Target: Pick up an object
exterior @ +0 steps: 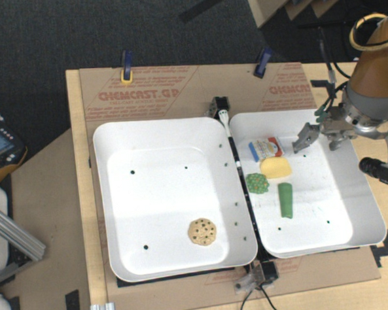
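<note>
In the right bin (354,194), near its left wall, lie a red, white and blue packet (266,148), a yellow lump (275,168), a green knobbly piece (257,183) and a green stick (286,200). A round speckled cookie (202,232) rests alone at the front of the left bin (117,188). My gripper (319,139) hangs over the back right part of the right bin, to the right of the packet and apart from it. It is open, with nothing between its fingers.
The two bins sit side by side on a brown cardboard sheet (177,86) held by blue clips (126,63) at the back. A black clamp (219,107) joins the bins at the rear. The arm's orange band (372,74) rises at the right.
</note>
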You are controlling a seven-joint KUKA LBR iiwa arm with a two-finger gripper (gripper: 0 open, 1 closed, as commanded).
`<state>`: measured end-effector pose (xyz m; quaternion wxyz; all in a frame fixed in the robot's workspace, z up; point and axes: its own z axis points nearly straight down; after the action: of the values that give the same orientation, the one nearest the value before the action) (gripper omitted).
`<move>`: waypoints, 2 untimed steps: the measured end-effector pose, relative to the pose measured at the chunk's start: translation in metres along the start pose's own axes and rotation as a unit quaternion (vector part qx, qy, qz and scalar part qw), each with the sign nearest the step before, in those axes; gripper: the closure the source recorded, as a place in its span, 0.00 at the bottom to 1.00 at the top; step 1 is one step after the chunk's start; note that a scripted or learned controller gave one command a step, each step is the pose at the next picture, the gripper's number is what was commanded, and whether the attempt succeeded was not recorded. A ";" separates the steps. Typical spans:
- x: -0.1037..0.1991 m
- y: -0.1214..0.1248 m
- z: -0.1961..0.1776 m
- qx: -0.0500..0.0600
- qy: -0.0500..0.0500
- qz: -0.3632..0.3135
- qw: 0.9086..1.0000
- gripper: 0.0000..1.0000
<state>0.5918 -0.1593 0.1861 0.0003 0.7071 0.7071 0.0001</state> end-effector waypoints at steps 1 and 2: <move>-0.030 -0.066 0.032 0.004 0.001 0.003 1.000 0.00; 0.037 -0.057 0.105 0.002 0.002 -0.002 1.000 0.00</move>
<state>0.5346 -0.1222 0.0810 -0.0025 0.7054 0.7088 -0.0003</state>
